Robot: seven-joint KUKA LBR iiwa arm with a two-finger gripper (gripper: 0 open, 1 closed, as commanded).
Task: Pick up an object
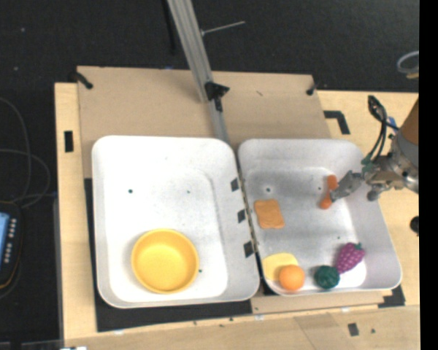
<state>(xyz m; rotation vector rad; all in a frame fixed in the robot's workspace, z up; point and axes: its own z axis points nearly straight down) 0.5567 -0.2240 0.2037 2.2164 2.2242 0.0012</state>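
Jaws point(339, 189) positioned over right bin point(365, 232), beside small orange carrot-like piece point(328, 192); grip state cannot be determined. Yellow bowl point(165, 260) sits in left bin point(117, 173)

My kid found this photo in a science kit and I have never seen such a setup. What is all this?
One camera looks down at a slant on a bench with two shallow white bins. The grey robot arm reaches in from the right; its pincer sits by a small orange carrot-like toy. Whether it grips the toy is unclear. The right white bin also has a tan square piece, a pale yellow piece, an orange ball, a dark green toy and purple toy grapes. The left white bin holds a round yellow bowl.
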